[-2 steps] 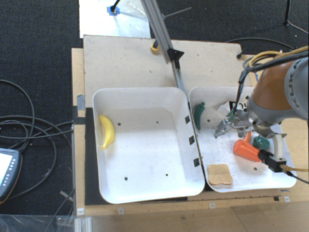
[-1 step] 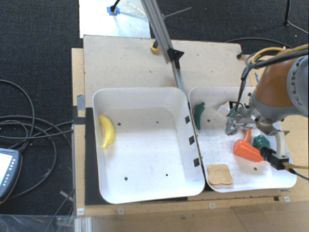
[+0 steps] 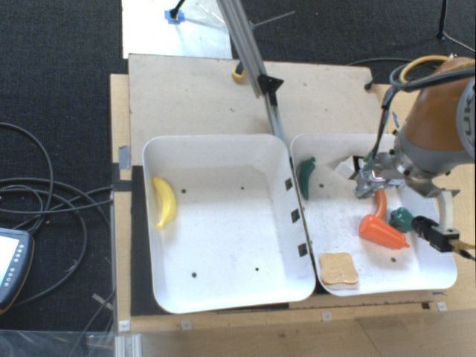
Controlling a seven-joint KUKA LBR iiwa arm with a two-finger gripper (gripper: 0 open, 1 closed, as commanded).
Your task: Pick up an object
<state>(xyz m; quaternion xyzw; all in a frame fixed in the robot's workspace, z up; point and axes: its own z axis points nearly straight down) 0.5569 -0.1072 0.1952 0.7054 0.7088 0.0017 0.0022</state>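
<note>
My gripper [image 3: 369, 183] hangs low over the back of the right bin [image 3: 446, 277], under the grey and orange wrist. Just below it lies a thin orange piece [image 3: 381, 203], touching or nearly touching the gripper's tip. An orange carrot-like cone [image 3: 382, 232] rests in front of that, with a small teal object [image 3: 401, 217] beside it. A slice of toast [image 3: 338, 269] sits at the bin's front left. A dark green piece [image 3: 306, 173] leans near the bin's left wall. The left bin [image 3: 223, 143] holds a yellow banana [image 3: 164, 201].
A slanted metal pole [image 3: 249, 43] crosses the bench behind the bins and ends at the divide between them. A black connector [image 3: 433, 233] juts from the arm over the right bin's right side. Cables and a tablet lie on the floor at left.
</note>
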